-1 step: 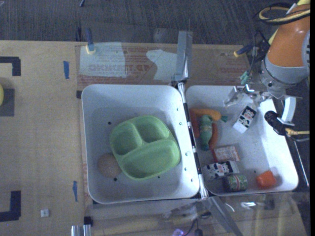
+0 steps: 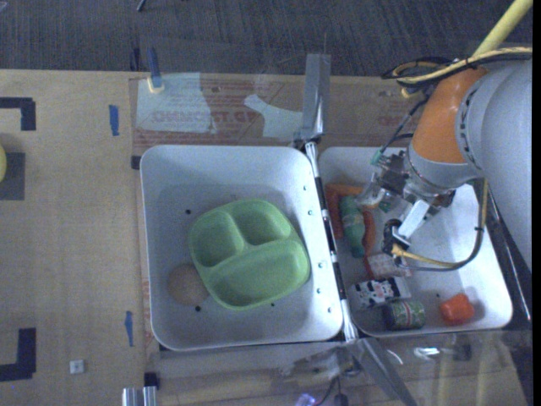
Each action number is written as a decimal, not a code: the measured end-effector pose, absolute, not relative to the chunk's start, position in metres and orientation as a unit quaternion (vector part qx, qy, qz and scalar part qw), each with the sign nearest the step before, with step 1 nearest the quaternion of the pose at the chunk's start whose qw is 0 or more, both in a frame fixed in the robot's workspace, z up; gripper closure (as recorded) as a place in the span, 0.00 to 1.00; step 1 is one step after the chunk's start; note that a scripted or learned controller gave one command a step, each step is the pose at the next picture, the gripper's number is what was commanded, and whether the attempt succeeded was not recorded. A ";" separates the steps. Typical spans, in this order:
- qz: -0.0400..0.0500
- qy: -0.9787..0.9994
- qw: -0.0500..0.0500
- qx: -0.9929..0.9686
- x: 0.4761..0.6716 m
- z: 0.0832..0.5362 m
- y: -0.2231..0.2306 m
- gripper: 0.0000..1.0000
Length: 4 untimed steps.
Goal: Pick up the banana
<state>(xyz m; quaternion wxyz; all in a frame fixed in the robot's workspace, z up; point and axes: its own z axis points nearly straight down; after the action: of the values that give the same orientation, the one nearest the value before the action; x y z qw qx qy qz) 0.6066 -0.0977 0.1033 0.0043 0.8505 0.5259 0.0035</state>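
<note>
My gripper [image 2: 387,205] hangs low over the left part of the right bin [image 2: 490,311], below the orange band of the wrist. It is just right of an orange, carrot-like piece [image 2: 341,194] and a green item [image 2: 352,229] lying along the bin's left wall. The arm's body covers the upper right of that bin. A sliver of something yellow [image 2: 2,164] shows at the far left edge of the bench, and I cannot tell what it is.
The left bin [image 2: 161,176] holds a green divided plate [image 2: 249,252] with a brown round object [image 2: 186,284] at its lower left. Near the right bin's front lie a black-and-white toy [image 2: 377,291], a green can [image 2: 404,314] and an orange object [image 2: 456,309].
</note>
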 end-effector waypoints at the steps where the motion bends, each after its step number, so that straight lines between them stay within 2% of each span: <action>1: -0.003 0.399 -0.001 0.917 0.557 0.210 -0.118 0.00; 2: 0.000 0.300 -0.001 0.954 0.523 0.085 -0.120 0.00; 3: -0.005 0.102 -0.001 0.995 0.482 0.181 -0.070 0.00; 4: -0.004 0.127 -0.002 0.992 0.521 0.163 -0.130 0.00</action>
<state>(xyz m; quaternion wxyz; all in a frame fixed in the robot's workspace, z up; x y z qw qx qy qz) 0.5210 -0.1296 0.1633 -0.0015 0.9918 0.1274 -0.0043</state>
